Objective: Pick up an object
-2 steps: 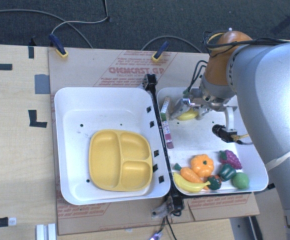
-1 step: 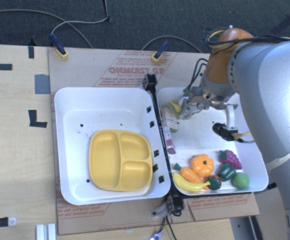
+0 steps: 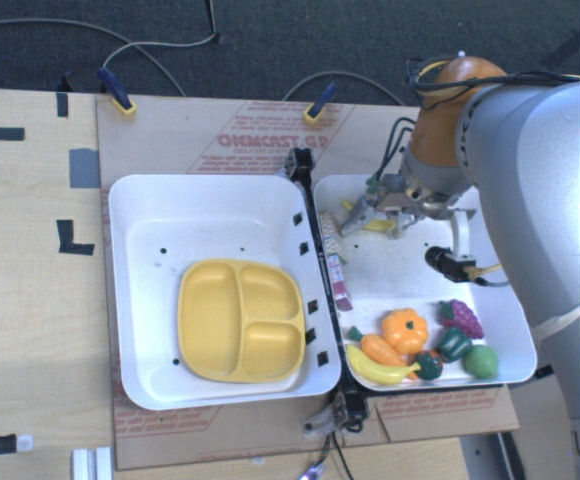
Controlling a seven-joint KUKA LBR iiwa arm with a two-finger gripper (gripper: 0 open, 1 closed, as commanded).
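Toy food in the right bin, lower right of the frame

A cluster sits at the bin's near edge: a banana (image 3: 378,369) lying flat, a carrot (image 3: 379,349) just above it, an orange pumpkin (image 3: 405,329), purple grapes (image 3: 461,317), a dark green pepper (image 3: 452,344) and a green lime (image 3: 481,361). Well apart, toward the bin's far side, a small yellow piece (image 3: 377,225) lies right under my wrist.

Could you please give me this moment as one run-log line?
arm: over right bin | gripper: low at far end | toy food: near corner, untouched | left bin: yellow tray
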